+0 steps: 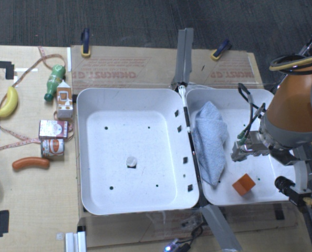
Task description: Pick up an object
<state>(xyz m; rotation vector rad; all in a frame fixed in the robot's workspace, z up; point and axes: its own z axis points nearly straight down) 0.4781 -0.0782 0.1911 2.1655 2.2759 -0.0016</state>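
Orange block (243, 185), blue cloth (210, 140), one each

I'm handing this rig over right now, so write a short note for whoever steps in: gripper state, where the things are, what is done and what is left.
Gripper: low in the right bin, between the blue cloth and the orange block; nothing seen between its fingers.
Blue cloth: crumpled along the right bin's left side.
Orange block: near the right bin's front edge, just below the gripper, apart from the cloth.
Left bin: one small white object near its middle.
Done: no pick yet.
Left: grasp and lift one object; the block looks nearest.
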